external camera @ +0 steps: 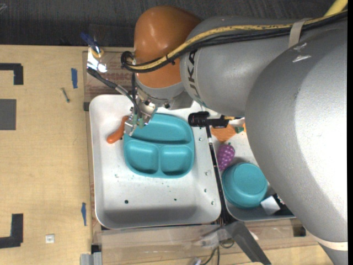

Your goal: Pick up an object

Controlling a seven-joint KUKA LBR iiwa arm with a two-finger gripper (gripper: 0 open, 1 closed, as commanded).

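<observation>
Arm [287,93]: broad, smooth grey casing, black lettering partly seen.
Band [160,43]: rounded, glossy orange.
Cables [220,35]: yellow and black, strapped along the casing.

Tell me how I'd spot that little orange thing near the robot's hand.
Find the left white bin, which holds a teal divided plate. At the plate's upper left edge lies the carrot, slim, orange, and the smallest thing in that bin.
</observation>
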